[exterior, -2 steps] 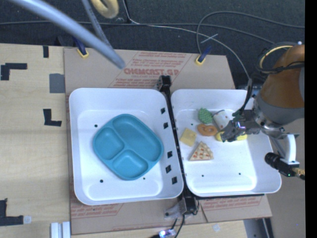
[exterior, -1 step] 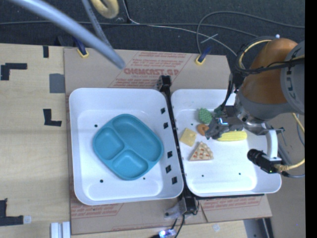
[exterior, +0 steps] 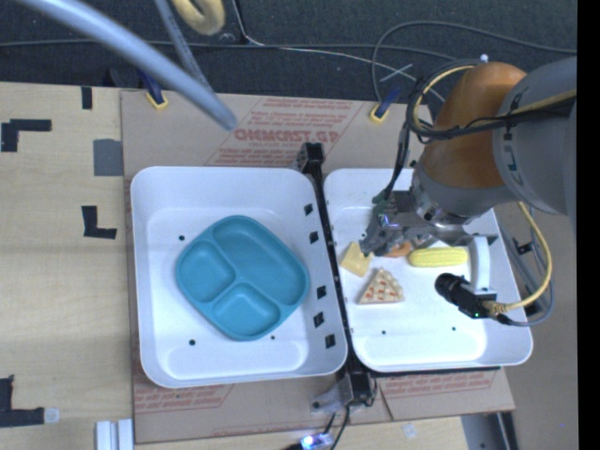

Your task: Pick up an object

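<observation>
Arm's orange band [exterior: 473, 125] topmost; gripper [exterior: 389, 232], grip undeterminable, over right bin [exterior: 422, 345]: cheese wedge [exterior: 355, 260], pizza slice [exterior: 381, 289], corn cob [exterior: 438, 257]. Left bin [exterior: 159, 345]: blue divided plate [exterior: 242, 277].

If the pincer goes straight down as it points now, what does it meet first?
Probably the small orange object just beneath the pincer, or the white bin floor beside it; depth is unclear from this slanted view.

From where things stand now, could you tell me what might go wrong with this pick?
1. The tool sits low among crowded items: the cheese wedge, pizza slice and corn cob lie close together, so it may nudge or grab the wrong one.
2. The cheese lies near the bin divider, leaving little room.
</observation>
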`<move>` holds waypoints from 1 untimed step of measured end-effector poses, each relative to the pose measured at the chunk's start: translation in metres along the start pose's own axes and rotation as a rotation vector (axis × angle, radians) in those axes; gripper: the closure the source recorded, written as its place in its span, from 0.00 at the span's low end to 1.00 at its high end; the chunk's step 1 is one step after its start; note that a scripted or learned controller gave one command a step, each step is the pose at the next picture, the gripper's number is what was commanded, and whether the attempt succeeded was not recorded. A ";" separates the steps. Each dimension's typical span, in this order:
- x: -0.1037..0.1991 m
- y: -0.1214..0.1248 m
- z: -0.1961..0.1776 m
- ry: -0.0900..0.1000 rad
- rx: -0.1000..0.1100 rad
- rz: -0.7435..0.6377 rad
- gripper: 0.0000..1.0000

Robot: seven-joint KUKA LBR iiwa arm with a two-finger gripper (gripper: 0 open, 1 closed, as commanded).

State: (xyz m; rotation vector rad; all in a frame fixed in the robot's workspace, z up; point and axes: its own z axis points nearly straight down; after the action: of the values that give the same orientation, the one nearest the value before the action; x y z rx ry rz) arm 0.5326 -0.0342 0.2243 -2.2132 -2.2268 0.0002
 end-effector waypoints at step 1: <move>0.059 0.018 -0.006 0.000 -0.001 -0.002 1.00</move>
State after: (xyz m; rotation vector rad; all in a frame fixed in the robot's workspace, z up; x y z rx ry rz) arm 0.5501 0.0249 0.2303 -2.2112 -2.2295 -0.0012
